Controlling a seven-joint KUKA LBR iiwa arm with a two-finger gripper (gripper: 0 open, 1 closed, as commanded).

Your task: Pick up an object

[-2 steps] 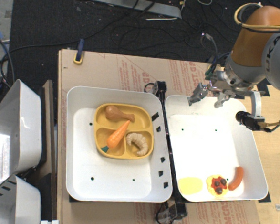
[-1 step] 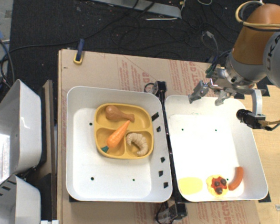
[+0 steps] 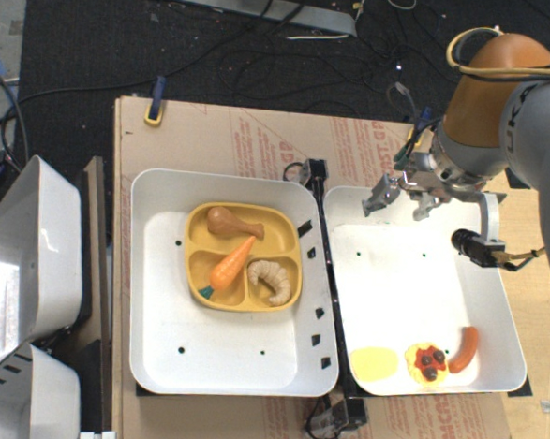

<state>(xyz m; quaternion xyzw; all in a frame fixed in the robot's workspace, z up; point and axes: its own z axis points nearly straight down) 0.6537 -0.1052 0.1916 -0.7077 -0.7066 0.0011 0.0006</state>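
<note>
Yellow plate (image 3: 199, 225), orange carrot (image 3: 232, 264), white bins (image 3: 149, 280).

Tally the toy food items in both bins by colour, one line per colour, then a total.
Orange or brown, 3: drumstick, carrot, sausage
Cream, 1: shrimp
Yellow, 1: flat yellow piece
Mixed red and yellow, 1: small topped piece
Total: 6

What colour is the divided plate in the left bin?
Yellow; the plate shows clearly in the camera view.
</note>
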